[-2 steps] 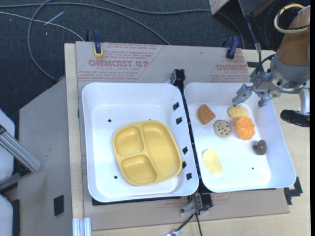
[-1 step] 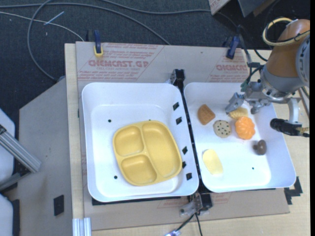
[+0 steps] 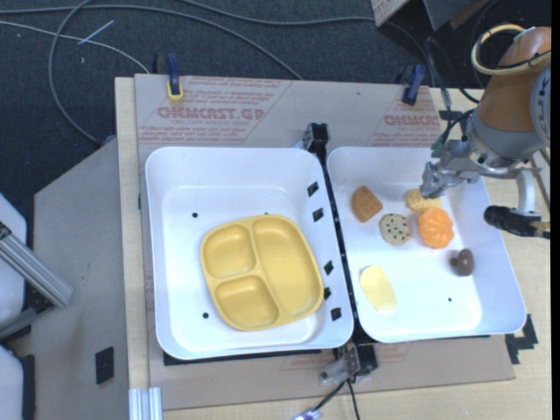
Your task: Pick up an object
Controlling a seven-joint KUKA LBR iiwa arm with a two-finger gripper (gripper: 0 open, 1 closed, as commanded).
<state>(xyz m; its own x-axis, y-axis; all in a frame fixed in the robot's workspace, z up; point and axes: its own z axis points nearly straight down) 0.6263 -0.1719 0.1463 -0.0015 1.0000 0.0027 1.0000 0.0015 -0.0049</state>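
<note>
1. The bench (image 3: 219,103) of pale board bears two shallow white bins side by side; the left bin (image 3: 166,234) serves here as the landmark.
2. The right bin (image 3: 490,309) sits just beside the left bin, their inner walls touching along a black divider.
3. The arm (image 3: 512,86), grey with an orange band, reaches in over the far corner of the right bin, on the side away from the left bin.
4. A yellow three-compartment tray (image 3: 261,271) lies tilted inside the left bin, toward its near edge.
5. The gripper (image 3: 430,185) points down into the right bin, over a small yellow piece (image 3: 416,202); whether its fingers are spread or closed cannot be told.
6. An orange fruit-like toy (image 3: 436,227) lies in the right bin, just past the gripper from the left bin.
7. A pale yellow block (image 3: 378,288) lies near the left bin's near corner.
8. A tan bread-like piece (image 3: 367,204) lies closest to the left bin.
9. A speckled cookie (image 3: 395,229) touches the orange toy's side.
10. A small dark brown piece (image 3: 462,262) lies farthest from the left bin.
</note>
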